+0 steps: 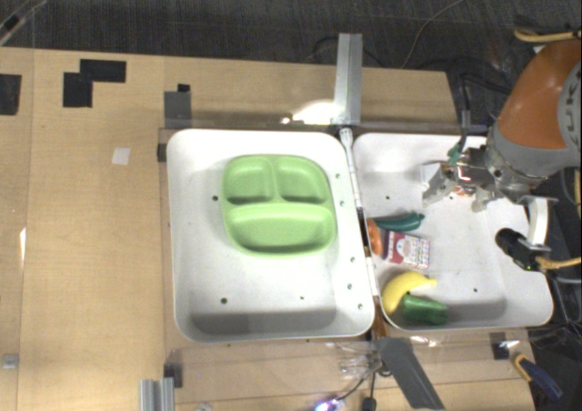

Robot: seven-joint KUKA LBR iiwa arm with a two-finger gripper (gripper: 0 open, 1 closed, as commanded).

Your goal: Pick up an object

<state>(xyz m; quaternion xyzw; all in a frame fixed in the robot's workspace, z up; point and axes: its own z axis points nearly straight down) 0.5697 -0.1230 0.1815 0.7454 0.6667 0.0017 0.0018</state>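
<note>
Grey arm's two-finger gripper (459,184) poised over bare floor of the right shallow white bin (473,259), finger state indeterminable; candidate objects, a yellow plastic banana (406,288), dark green pepper (424,309) and small red-and-white packet (406,247), cluster against its left wall, apart from the gripper

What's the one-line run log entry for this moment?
arm: over right bin rear | gripper: nothing visibly held | items: banana, green pepper, packet front-left | left bin: green tray
</note>
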